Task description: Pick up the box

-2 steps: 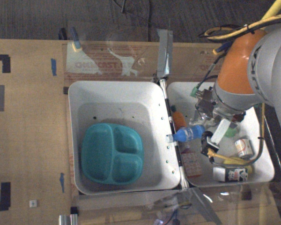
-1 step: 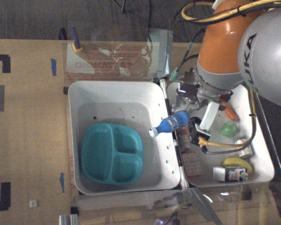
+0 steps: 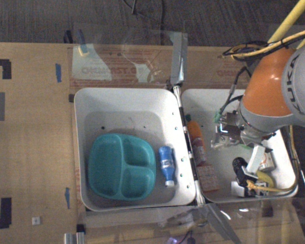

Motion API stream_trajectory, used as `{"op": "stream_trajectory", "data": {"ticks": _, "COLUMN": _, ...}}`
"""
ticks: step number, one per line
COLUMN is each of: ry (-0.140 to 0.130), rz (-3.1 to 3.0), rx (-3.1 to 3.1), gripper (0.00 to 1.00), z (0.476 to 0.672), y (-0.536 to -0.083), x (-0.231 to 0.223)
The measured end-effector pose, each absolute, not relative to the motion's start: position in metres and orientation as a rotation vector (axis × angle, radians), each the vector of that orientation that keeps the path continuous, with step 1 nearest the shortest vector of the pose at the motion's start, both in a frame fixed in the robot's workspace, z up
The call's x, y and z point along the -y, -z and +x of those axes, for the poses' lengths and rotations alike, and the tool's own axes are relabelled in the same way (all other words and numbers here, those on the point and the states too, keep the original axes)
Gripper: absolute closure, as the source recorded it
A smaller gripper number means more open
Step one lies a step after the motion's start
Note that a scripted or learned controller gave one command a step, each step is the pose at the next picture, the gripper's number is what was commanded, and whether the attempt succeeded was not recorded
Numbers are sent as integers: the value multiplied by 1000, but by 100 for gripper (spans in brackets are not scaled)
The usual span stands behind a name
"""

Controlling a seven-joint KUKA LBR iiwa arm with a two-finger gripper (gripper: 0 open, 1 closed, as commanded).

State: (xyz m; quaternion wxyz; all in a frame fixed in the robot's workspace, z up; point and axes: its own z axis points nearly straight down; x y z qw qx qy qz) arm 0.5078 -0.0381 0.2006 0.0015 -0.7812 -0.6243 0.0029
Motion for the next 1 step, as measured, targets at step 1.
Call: {"op": "stream_trajectory", "data": {"ticks": 1, "ry": -8, "rz": -2452, "rx": 1960, "gripper": 0, "z": 508, "y": -201, "x": 38}}
